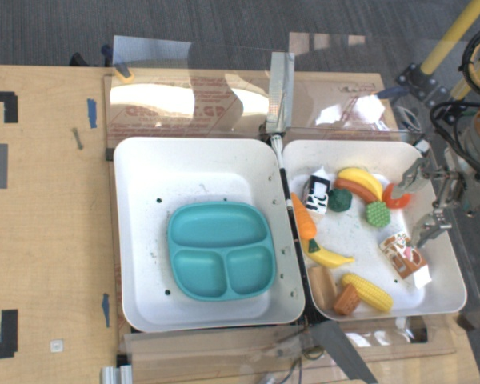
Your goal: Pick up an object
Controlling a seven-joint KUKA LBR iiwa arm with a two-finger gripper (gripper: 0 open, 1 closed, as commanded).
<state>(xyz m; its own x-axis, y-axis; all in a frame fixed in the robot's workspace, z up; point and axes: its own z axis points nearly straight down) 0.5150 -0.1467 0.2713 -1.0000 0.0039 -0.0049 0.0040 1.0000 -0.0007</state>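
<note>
In the right shallow white bin (440, 294) we see toy foods: a yellow plastic banana (363, 180), an orange carrot (303, 219), a yellow corn cob (368, 292), a green bumpy round piece (377, 214) and a small printed carton (403, 254). The metal two-finger gripper (426, 202) hovers at that bin's right rim, fingers spread, pinching nothing. We find a teal three-compartment plate (221, 249) in the left white bin (136, 214)
</note>
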